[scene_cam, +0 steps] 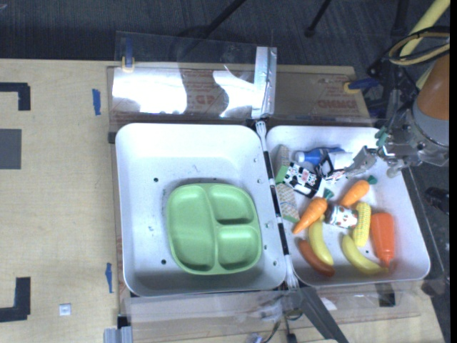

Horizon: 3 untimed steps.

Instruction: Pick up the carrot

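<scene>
**Pincer poised at the right bin's far edge, carrot waiting in the toy pile**

The carrot (310, 215) lies near the middle of the right bin (418, 266), tilted, its thick orange end up toward the centre of the heap and its tip pointing down and left toward the divider between the bins. It is hemmed in: a banana (319, 249) lies just below it, a small white figure (343, 217) sits just to its right, and a black-and-white cow toy (303, 179) rests just above. A second carrot-like orange piece (355, 191) lies near, up and to the right, so the target is open to confusion; I take the lower left one as the more exposed.

The pincer (365, 159) hangs over the far right part of the same bin, near a blue and white item (319, 156), apart from the carrot and with nothing seen between its fingers. Whether the fingers are spread or closed I cannot tell from this slant.

The left bin (143, 148) holds a green divided plate (213, 227), well apart from the work.

Judging by the layout, the arm has to travel down and left, and the crowding means a grasp along the carrot's narrow width is likeliest to avoid snagging the banana
</scene>
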{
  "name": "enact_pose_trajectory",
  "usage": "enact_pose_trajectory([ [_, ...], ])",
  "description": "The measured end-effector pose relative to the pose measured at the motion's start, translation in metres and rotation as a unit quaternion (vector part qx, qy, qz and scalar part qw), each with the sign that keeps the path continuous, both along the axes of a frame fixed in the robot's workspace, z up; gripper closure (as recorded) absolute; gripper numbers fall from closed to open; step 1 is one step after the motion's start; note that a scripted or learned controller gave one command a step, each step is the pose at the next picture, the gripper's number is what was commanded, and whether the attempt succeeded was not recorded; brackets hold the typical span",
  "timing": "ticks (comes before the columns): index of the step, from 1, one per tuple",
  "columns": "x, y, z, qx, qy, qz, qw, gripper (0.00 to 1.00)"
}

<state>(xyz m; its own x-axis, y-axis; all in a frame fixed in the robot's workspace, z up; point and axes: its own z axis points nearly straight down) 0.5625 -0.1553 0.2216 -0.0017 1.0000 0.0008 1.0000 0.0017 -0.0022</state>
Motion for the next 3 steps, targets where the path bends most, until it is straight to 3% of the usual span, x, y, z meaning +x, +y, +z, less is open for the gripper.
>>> enact_pose_trajectory([
  [1,0.006,0.035,-0.01,0.0004,0.001,-0.125,0.9921,0.0],
  [2,0.011,-0.002,-0.105,-0.0002,0.001,-0.186,0.9825,0.0],
  [3,0.016,-0.04,-0.134,0.005,-0.001,-0.13,0.9915,0.0],
])
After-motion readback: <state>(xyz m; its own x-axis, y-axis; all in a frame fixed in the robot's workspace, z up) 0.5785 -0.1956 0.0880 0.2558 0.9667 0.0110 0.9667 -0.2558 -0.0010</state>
